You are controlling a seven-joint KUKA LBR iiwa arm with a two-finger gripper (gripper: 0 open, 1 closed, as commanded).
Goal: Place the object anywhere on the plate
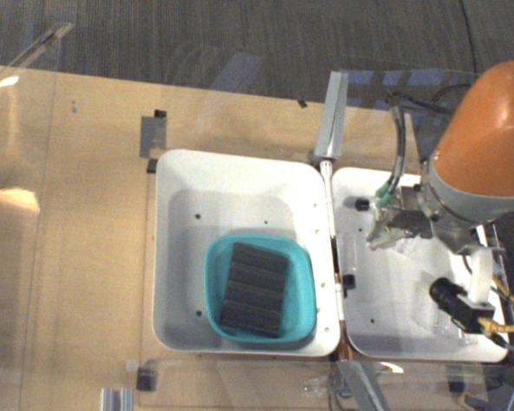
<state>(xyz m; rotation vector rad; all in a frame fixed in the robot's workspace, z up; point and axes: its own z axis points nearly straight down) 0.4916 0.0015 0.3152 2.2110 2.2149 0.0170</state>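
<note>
A teal square plate (300, 285) sits in the left white bin (181, 239), toward its front. A dark grey ridged block (255, 289) lies flat on the plate, roughly in its middle. My gripper (389, 229) hangs over the back left part of the right bin (380, 325), under the grey and orange arm (491, 136). It is well to the right of the plate and apart from the block. I see nothing between it and the bin floor.
The two bins stand side by side with a narrow divider (334, 248) between them. A black cylindrical part with cables (455, 304) shows over the right bin's right side, below the arm. Light wooden bench (64, 232) surrounds the bins.
</note>
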